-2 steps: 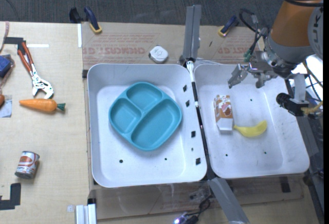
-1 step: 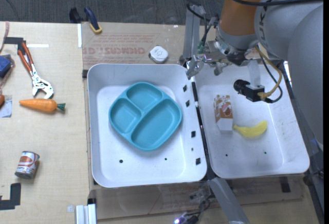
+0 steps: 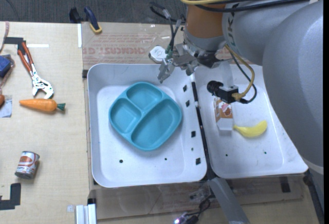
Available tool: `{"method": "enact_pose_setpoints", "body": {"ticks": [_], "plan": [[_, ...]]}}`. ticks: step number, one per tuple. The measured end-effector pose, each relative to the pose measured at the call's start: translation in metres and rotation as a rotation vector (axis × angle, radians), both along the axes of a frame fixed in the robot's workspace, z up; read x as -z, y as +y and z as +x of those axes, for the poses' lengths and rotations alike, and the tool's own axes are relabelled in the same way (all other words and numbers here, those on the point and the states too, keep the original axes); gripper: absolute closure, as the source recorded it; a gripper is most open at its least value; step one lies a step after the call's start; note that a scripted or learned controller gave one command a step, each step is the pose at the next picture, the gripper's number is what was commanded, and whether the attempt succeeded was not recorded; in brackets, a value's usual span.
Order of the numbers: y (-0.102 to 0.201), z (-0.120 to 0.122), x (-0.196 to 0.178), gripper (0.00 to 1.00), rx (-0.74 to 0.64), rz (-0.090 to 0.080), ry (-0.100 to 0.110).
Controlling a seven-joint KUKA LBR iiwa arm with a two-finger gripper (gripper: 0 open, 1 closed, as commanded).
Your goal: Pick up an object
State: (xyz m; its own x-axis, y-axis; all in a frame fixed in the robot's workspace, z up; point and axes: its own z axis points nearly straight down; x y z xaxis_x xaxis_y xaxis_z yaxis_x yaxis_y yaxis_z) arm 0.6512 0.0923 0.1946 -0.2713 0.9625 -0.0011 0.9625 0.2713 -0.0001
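A blue divided plate (image 3: 146,115) lies in the middle of the left white bin (image 3: 103,166). In the right bin (image 3: 272,159) a yellow banana (image 3: 251,129) lies beside a small brown-and-white carton (image 3: 224,115). My gripper (image 3: 175,70) hangs under the orange wrist band at the far edge of the left bin. It is just beyond the plate's far right rim and close to the wall between the two bins. Nothing shows in its grasp.
On the wooden bench left of the bins lie a carrot (image 3: 40,106), a red-handled wrench (image 3: 33,71) and a small can (image 3: 26,163). A blue-and-yellow clamp (image 3: 91,19) sits behind the bins. The arm's grey body covers the right bin's far right side.
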Motion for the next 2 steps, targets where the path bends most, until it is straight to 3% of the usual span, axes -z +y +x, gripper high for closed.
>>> {"method": "enact_pose_setpoints", "body": {"ticks": [1, 2], "plan": [[0.084, -0.082, 0.012, 0.00, -0.036, 0.000, 0.003], [0.128, -0.174, 0.103, 0.00, 0.042, 0.000, 0.003]]}}
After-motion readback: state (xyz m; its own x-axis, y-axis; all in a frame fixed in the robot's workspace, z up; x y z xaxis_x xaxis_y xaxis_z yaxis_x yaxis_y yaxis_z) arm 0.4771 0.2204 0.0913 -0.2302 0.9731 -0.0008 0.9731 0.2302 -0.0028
